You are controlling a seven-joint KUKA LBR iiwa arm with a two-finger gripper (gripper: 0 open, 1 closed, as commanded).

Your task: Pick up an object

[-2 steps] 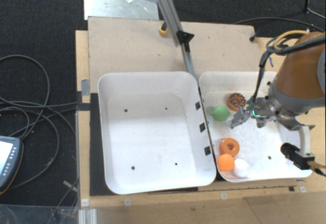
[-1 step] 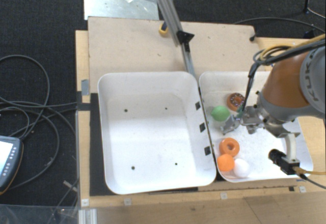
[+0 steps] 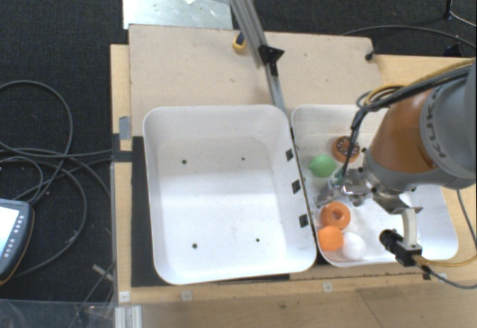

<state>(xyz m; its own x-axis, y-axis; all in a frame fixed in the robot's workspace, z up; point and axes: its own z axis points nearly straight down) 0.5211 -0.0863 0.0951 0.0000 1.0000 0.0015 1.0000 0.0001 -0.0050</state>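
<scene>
Underneath, beige bench (image 3: 194, 65) on dark carpet (image 3: 59, 21), cables (image 3: 37, 162) alongside; jaws' (image 3: 337, 188) state unclear.

Left bin (image 3: 223, 192): floor open, access unobstructed. Right bin (image 3: 313, 121): crowded near the divider by green ball (image 3: 323, 165), orange ring (image 3: 336, 215), orange ball (image 3: 330, 238) and white ball (image 3: 352, 246); arm (image 3: 417, 140) overhangs its middle, slanted pole (image 3: 246, 13) crosses the far worktop (image 3: 186, 65)

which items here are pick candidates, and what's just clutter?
Job: green ball, orange ring, orange ball, white ball, brown ring, all in right bin; gripper.
Clutter: left bin, cables, pendant.
</scene>
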